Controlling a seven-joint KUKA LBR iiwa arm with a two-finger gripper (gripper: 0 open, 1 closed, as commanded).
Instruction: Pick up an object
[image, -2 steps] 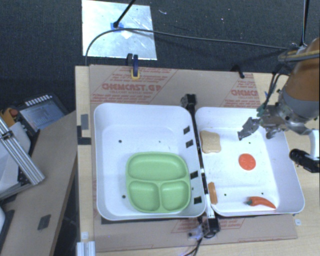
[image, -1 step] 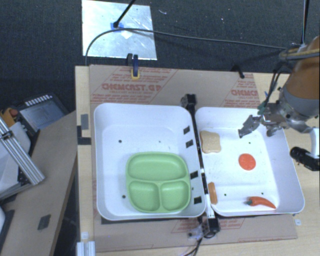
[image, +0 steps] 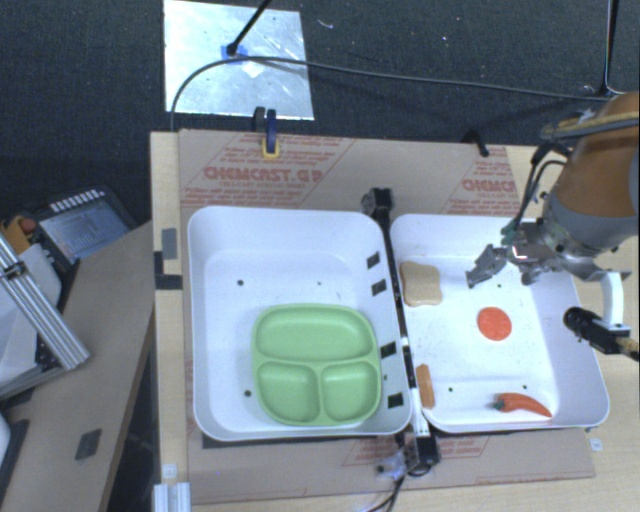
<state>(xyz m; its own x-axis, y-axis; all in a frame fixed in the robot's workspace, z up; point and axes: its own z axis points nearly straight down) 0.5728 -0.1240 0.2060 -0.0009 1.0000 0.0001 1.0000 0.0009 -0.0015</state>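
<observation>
green divided plate (image: 317, 362) in left bin (image: 215, 300) | yellow clamp (image: 269, 133)

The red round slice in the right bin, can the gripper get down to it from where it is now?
Probably yes. The red round slice lies alone on the right bin's floor, apart from the bread slice and carrot. The gripper hangs just above and beside it, with nothing between.
</observation>
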